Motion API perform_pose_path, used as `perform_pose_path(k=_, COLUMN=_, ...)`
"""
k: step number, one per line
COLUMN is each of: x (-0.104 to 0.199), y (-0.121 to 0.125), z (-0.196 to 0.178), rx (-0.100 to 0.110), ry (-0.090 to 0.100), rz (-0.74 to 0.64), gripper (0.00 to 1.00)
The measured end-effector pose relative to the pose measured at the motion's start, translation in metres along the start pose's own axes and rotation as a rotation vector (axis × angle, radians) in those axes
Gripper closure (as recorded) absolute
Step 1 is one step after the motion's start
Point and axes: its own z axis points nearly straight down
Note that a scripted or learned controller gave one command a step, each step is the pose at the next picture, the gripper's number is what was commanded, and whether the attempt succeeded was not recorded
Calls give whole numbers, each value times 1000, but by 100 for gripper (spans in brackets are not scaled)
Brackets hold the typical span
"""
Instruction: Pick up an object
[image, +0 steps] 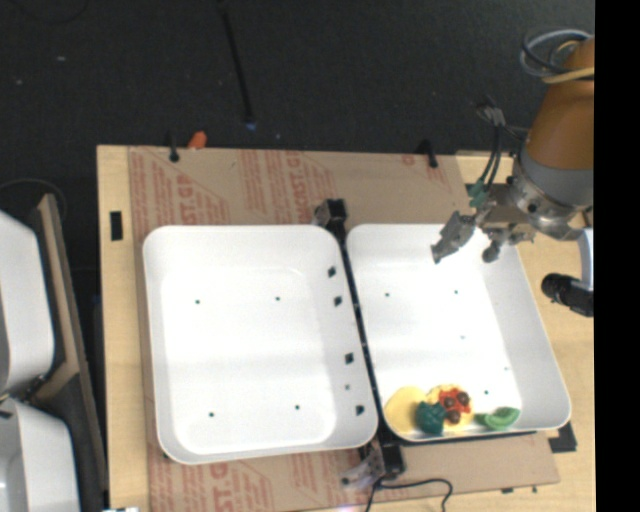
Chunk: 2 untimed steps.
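Yellow toy pile (445, 408) well apart from spread fingers (447, 240).

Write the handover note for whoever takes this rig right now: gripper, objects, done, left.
Gripper: open, holding nothing, above the far part of the right bin.
Objects: a small cluster at that bin's near edge: a yellow piece, a teal piece, a red piece and a green piece, touching or nearly so.
Done: nothing picked up yet.
Left: move to the cluster, descend, grip one piece and lift it.
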Motion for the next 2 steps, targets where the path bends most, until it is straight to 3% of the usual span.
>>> perform_pose_path(k=1, x=0, y=1, z=-3, rx=-6, ry=0, rz=0, gripper=0)
perform_pose_path(k=2, x=2, y=7, z=57, rx=-1, ry=0, rz=-1, gripper=0)
